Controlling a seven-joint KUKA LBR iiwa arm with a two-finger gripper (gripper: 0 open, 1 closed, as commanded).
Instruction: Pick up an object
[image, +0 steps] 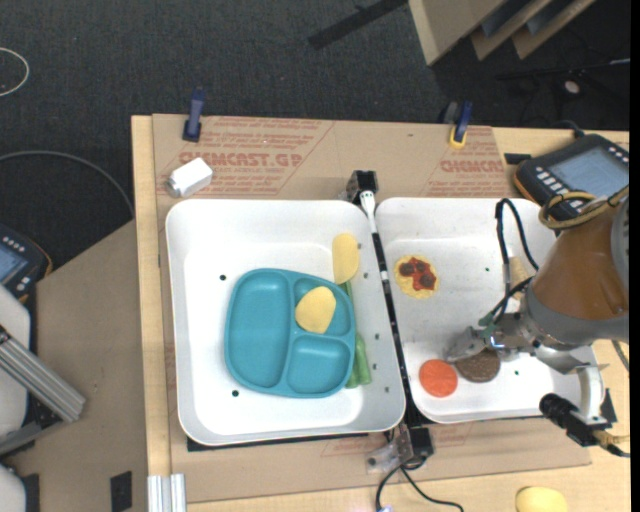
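In the right bin (455, 212) my gripper (478, 348) hangs low at the front, right over a brown disc (481, 369); whether it touches the disc I cannot tell. An orange-red ball (437, 378) lies just left of the disc. A small yellow pizza piece with red topping (417, 277) sits further back. The left bin (200, 260) carries a teal divided tray (262, 340) with a yellow piece (316, 310) on it. Another yellow piece (345, 257) rests behind the tray, and a green strip (358, 362) lies along its right side.
The arm's orange band (585, 275) covers the right bin's right side. A black divider (385, 300) runs between the bins. A pendant (575, 172) rests at the back right, a white block (190, 177) at the back left, and clamps (194, 115) on the board's far edge.
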